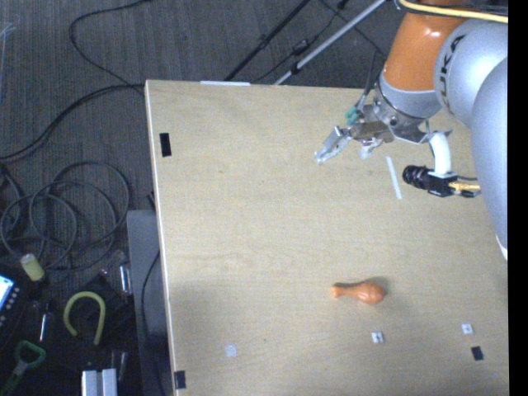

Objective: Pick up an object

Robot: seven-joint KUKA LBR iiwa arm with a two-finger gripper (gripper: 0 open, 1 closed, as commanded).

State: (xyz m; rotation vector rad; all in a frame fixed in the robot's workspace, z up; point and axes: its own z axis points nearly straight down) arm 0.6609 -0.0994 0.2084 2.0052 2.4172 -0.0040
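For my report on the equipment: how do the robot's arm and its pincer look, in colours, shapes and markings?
The arm is rounded and light grey, with a glossy orange band above the wrist and dark letters on the grey shell. The pincer is small and metallic, pale grey, with a bit of teal at its base. A white tube leads to a black and yellow part beside the wrist.

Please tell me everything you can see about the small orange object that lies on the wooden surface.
The orange object is small, smooth and pear-shaped: a rounded bulb at the right, narrowing to a thin neck that points left. It looks like plastic or rubber, one plain colour, with a soft highlight on the bulb. It lies on its side on the pale wooden bench, in the lower right part of the view. Nothing touches it except the bench. The gripper is far above it in the view, well apart from it.
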